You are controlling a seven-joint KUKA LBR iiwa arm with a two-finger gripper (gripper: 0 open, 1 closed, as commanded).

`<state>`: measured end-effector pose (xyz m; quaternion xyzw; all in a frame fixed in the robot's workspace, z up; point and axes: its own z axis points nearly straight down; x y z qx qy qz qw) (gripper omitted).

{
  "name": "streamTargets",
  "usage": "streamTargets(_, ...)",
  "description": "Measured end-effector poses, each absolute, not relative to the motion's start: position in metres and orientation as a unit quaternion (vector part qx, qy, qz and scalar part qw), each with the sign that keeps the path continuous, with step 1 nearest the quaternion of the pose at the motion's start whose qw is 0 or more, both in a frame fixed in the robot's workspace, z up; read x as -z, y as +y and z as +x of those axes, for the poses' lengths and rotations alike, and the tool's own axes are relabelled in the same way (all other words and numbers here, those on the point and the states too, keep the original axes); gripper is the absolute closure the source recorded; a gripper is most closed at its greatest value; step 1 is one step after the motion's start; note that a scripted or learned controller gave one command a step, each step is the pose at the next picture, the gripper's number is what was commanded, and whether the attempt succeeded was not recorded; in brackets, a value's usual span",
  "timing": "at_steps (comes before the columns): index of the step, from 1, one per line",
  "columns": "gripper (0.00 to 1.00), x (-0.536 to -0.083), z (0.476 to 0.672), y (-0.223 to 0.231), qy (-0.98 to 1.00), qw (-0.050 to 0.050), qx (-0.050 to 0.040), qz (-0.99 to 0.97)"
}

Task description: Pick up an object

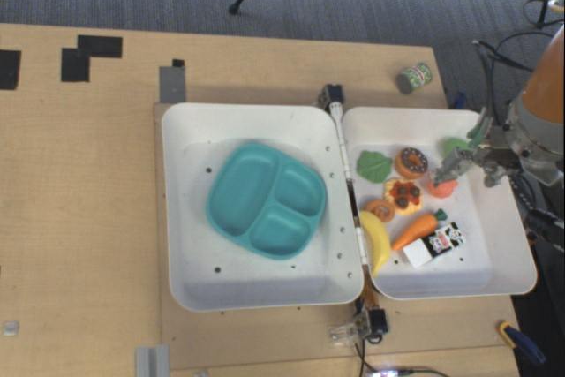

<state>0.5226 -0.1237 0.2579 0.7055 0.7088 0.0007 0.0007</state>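
Toys crowd the right bin (503, 274): a green leaf (373, 164), a round brown donut-like piece (411, 162), an orange-and-red piece (405, 194), a small brown round (381, 210), a banana (376, 240), a carrot (415, 231), a black-and-white box (434, 245), and a pinkish-red piece (442, 184) toward the right side. The gripper (461, 162) hangs at the right of the frame, just over that pinkish-red piece, with a green scrap (457, 147) close beside it. Whether the fingers are spread or closed I cannot tell at this size, and nothing can be seen clamped in them.

The step in hand looks like the descent onto a target. The pinkish-red piece is the natural choice: it lies almost under the tool and stands a little apart from the cluster to its left. A straight vertical drop, centred on it, would likely keep the green scrap from being caught too. Closing should wait until the tips sit low around the piece, since a small rounded toy may squirt sideways. The left bin (190, 216) holds a teal divided plate (267, 200) and plays no part yet.
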Motion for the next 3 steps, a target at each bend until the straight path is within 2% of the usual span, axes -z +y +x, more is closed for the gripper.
streamTargets(1, 0.00, -0.095, 0.505, -0.130, 0.708, 0.000, -0.0002, 0.706)
streamTargets(2, 1.00, -0.106, 0.507, -0.130, 0.708, 0.002, -0.0017, 0.706)
streamTargets(3, 1.00, -0.185, 0.488, -0.060, 0.709, 0.001, -0.0017, 0.705)
